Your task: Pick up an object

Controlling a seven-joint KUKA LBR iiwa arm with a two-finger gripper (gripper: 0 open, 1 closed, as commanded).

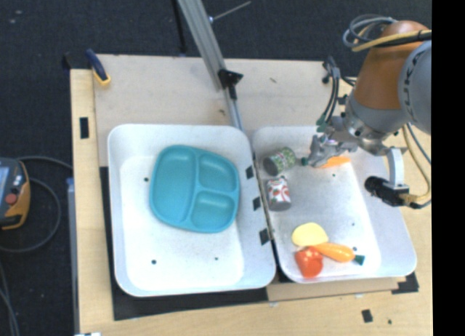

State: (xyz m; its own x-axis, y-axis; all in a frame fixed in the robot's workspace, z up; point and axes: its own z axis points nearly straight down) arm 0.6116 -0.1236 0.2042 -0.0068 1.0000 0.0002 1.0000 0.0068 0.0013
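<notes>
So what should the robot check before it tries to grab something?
1. Tool over the right bin: ok, near the bin's far edge.
2. Something close to grab: ok, an orange piece and a small can lie beside it.
3. Tool already holding anything: cannot tell.
4. Other toys out of the way: ok, the yellow piece, carrot and red piece sit at the near end.
5. Teal plate: ok, in the left bin.
</notes>
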